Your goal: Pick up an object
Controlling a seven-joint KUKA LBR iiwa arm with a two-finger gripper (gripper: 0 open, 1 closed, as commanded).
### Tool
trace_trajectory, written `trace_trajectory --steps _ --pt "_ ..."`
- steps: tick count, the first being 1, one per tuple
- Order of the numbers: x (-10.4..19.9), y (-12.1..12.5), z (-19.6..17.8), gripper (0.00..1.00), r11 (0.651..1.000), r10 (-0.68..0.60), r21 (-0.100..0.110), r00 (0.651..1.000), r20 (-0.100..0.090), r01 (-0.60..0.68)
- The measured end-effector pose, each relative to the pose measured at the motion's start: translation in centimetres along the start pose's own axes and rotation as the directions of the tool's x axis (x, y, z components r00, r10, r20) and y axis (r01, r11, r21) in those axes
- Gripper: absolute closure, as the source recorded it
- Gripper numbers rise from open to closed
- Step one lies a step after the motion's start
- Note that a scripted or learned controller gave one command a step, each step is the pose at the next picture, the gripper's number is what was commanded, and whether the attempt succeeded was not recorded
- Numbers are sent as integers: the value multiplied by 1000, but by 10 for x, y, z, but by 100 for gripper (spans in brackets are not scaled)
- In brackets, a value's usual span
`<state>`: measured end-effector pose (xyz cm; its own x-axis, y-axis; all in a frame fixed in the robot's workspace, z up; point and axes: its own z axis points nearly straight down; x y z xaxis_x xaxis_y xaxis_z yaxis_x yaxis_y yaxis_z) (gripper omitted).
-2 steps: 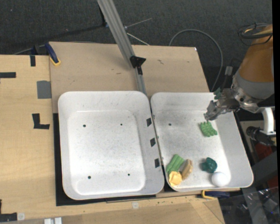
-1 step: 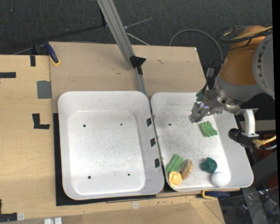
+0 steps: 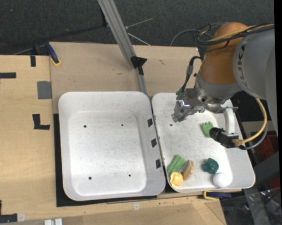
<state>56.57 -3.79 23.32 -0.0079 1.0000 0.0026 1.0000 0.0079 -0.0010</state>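
The worktop carries two shallow white bins side by side. The left bin has bare speckled floor showing across its whole width. The right bin holds all the loose objects, grouped toward its near edge and right side.

Arm: grey body with an orange band above the wrist, entering from the right and reaching over the far half of the right bin. The gripper hangs over the far left portion of that bin, close to the wall shared with the left bin. Whether its two sides are apart or together cannot be told at this angle, and no object is seen in it.

Contents of the right bin:
- A light green ridged piece lies toward the right edge, near the middle of the bin's depth, just beside a black fitting on the arm's cabling.
- A green ribbed object lies near the near left corner, touching a tan piece at its right.
- A yellow object rests at the near edge, just below those two.
- A dark teal object sits toward the near right corner, with a white ball just beside it, against the near edge.

All five objects lie well apart from the gripper.

A grey metal rail slants across the far edge of the worktop.
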Motion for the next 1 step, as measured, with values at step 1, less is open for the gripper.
trace_trajectory --steps 1 --pt "53 4 -8 100 1000 1 0 1000 1 -1"
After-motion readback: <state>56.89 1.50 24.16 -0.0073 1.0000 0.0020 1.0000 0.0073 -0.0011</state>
